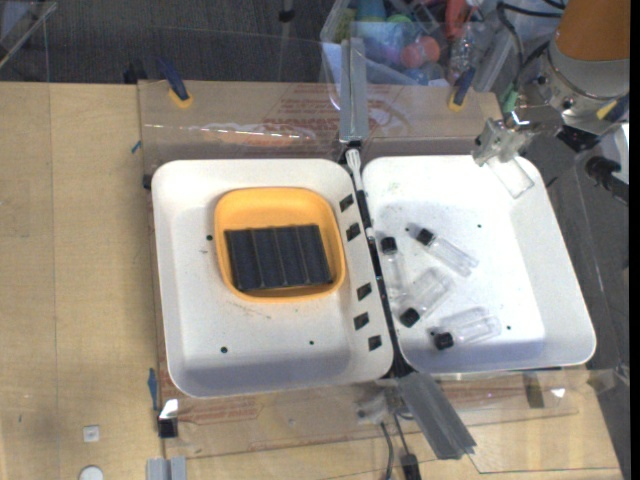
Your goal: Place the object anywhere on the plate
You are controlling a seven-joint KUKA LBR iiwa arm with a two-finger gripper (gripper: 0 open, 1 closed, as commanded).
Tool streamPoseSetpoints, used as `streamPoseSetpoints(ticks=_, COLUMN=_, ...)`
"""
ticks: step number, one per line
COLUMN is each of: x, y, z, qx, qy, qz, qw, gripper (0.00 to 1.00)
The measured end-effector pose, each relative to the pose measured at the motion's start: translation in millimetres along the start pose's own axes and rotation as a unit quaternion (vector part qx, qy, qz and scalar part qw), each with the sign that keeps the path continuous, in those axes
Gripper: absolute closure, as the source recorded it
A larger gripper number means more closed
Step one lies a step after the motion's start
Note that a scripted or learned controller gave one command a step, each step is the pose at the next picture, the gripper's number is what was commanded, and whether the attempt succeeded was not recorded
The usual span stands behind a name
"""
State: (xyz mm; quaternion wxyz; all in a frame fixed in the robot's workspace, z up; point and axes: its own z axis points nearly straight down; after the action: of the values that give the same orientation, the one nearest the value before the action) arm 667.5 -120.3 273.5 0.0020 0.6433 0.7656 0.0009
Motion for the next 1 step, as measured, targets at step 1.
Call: streamPoseSetpoints(ticks=1, x=-16.4, y=-2.7, z=-30.3, qx=-0.001, qy=0.0, qz=-0.128, qw=0.9918, gripper=1.0)
